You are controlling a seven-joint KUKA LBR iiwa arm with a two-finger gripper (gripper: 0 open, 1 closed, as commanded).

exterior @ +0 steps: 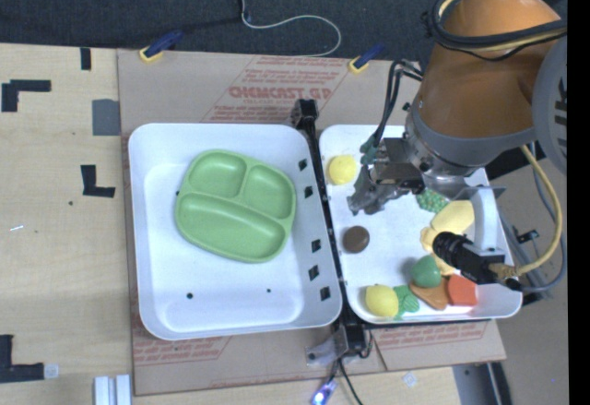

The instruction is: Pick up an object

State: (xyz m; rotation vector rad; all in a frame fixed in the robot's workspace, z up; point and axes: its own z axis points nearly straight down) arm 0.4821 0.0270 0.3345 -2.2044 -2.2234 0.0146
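Note:
My gripper (pixel 367 200) hangs over the upper middle of the right bin (pixel 396 279), its dark fingers pointing down and left. A yellow ball (pixel 341 169) lies just up and left of the fingertips, against the bin's left wall. A brown round piece (pixel 356 238) sits below the fingertips on the bin floor. Nothing shows between the fingers. A yellow lemon-like piece (pixel 382 301) rests near the front wall.
The left bin (pixel 157 302) holds a green divided plate (pixel 235 205). At the right bin's right side lie a green bumpy piece (pixel 430 201), a yellow banana-like piece (pixel 450 220), a green round piece (pixel 426 271) and orange pieces (pixel 452 292). The arm's large orange body overhangs the right bin's back.

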